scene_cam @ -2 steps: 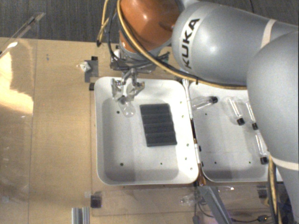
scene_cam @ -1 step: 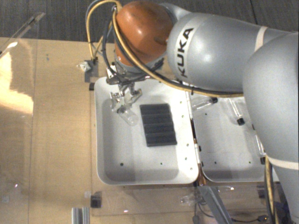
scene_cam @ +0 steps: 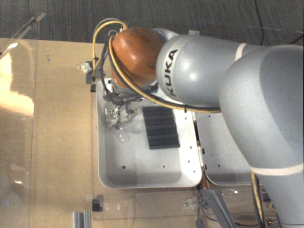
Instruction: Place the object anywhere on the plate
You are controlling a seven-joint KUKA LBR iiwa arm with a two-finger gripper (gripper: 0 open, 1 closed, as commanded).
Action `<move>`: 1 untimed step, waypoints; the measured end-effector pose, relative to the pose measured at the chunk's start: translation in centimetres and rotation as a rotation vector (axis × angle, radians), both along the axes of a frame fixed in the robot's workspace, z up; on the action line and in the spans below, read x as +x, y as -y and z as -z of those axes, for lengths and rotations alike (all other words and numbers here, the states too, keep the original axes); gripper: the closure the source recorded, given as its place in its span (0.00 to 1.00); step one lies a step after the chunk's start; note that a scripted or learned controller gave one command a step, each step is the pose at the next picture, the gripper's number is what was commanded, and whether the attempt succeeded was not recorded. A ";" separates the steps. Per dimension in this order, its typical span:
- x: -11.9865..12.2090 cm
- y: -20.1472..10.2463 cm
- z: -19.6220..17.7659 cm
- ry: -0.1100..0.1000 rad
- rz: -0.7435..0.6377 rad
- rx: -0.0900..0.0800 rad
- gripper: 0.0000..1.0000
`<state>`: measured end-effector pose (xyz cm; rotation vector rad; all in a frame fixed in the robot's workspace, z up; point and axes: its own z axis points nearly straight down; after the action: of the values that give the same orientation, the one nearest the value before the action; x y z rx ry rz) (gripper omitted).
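While arm [scene_cam: 199, 75] overhangs left bin [scene_cam: 111, 172], fingers [scene_cam: 118, 115] (blurred, state unclear) sit beside dark ridged plate [scene_cam: 160, 127].

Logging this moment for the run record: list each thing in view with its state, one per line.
Arm: reaching in from the right over the left bin.
Gripper: low at the bin's upper left corner.
Dark ribbed plate: flat on the bin floor, nothing on it.
Left bin: upright, holding the plate.
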<state>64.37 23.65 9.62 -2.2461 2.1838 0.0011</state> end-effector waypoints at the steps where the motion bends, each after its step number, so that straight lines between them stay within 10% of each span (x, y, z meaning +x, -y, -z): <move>1: 2.0 0.0 -7.5 0.003 -0.266 -0.001 1.00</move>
<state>66.34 23.64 17.17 -2.5143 1.8662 -0.0013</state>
